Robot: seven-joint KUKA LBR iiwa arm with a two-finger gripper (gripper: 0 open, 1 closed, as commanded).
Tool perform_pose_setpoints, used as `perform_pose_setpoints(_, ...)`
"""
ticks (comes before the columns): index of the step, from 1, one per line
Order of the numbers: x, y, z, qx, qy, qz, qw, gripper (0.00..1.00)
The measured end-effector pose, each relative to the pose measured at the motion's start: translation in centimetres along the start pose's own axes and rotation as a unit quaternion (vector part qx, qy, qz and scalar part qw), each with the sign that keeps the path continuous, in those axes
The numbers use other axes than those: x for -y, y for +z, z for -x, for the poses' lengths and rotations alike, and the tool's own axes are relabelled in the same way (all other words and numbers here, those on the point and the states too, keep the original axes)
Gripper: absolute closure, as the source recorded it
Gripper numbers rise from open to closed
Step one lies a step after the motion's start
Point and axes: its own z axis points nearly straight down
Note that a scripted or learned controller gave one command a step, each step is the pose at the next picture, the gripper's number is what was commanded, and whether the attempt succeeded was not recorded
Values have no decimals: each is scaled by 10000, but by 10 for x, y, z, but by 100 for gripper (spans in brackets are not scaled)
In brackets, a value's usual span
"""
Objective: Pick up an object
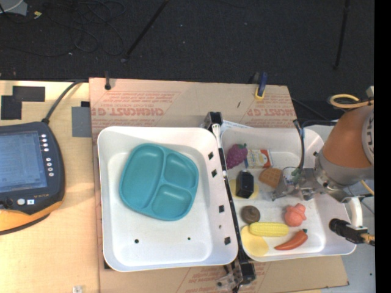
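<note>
Gripper (287,187) is seen low inside the right bin (317,140), beside the brown toy (270,177); finger state cannot be told. Toys are crowded together near the divider.

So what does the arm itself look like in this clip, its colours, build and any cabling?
The arm is a thick, rounded body with an orange band over a grey section below it. At its end sits the gripper, a small assembly of bare grey metal parts and dark fittings. A thin dark cable curves down toward it. No markings can be made out.
</note>
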Motion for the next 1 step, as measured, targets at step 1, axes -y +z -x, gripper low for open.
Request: perform_pose_setpoints(1,-62,13,-46,-1,-36,-3,10000,0)
